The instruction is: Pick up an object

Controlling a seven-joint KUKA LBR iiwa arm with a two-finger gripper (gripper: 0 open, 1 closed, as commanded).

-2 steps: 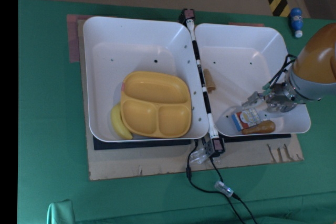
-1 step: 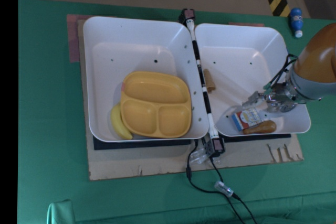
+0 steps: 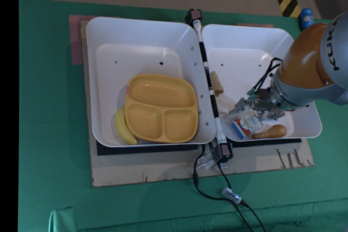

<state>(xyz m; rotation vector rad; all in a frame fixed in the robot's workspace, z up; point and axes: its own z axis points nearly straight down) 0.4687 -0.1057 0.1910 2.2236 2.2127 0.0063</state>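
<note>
I see my pincer (image 3: 243, 107) low in the right bin (image 3: 244, 41), though I cannot tell how it stands. Just below it lies a small packet (image 3: 246, 124), long axis slanting up-right; beside that a brown drumstick (image 3: 270, 131) lies roughly level, thick end rightward

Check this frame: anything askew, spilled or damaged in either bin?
Nothing spilled or broken. The yellow divided plate in the left bin sits slightly rotated, overlapping a banana. In the right bin, small items lie loosely around the gripper, a normal jumble.
</note>
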